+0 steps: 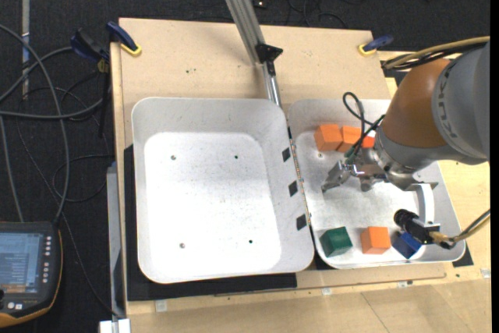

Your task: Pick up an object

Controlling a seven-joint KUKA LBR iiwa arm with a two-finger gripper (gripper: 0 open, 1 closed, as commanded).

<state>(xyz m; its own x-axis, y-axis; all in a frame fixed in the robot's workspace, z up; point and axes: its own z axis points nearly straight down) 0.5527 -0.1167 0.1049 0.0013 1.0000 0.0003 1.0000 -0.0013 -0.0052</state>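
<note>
**Asker:** From the overhead camera, what is on the bench?

**Onlooker:** Two shallow white bins side by side; I'll take the right bin (446,203) as my landmark. The left bin (156,121) sits touching its left wall. The grey arm (444,117) with its orange band reaches in over the right bin's far right part; the gripper (348,174) hangs low above the bin's middle.

**Asker:** Is it holding anything?

**Onlooker:** Nothing shows between the fingers; they look narrowly parted, pointing towards the bin's left wall, though glare makes that hard to judge.

**Asker:** Where are the objects?

**Onlooker:** All inside the right bin; an orange block (330,137) and a second orange block (355,136) by the far wall, just beyond the gripper; a green block (337,240), another orange cube (376,239) and a blue block (406,245) along the near wall.

**Asker:** How should the pick go?

**Onlooker:** My judgement: the far orange blocks are nearest; they touch, so spread the fingers, straddle one block alone, descend squarely, close, then lift slowly.
</note>
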